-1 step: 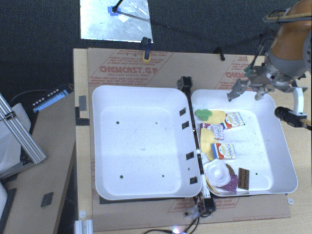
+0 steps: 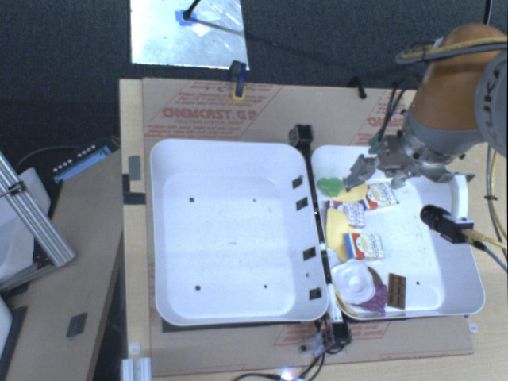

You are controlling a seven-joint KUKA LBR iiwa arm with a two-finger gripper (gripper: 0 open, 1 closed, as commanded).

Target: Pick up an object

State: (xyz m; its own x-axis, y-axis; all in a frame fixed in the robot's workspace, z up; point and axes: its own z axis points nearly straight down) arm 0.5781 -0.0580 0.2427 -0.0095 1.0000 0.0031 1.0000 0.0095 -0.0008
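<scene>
Hovering grey two-finger gripper (image 2: 367,171), jaws looking open, over small green soft-looking lump (image 2: 330,186); probably squishing easily, grabbing mid-body.

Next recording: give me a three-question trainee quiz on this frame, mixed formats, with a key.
1. True or false: the green object lies in the left bin.
2. Which is nearest the right bin's front edge? A) green object B) brown block C) gripper
3. Fill in: the gripper hovers over the ____ bin.

Key:
1. False; it lies in the right bin, near the divider.
2. B.
3. Right; it hangs above that bin's far end, just beside the green object.
</scene>
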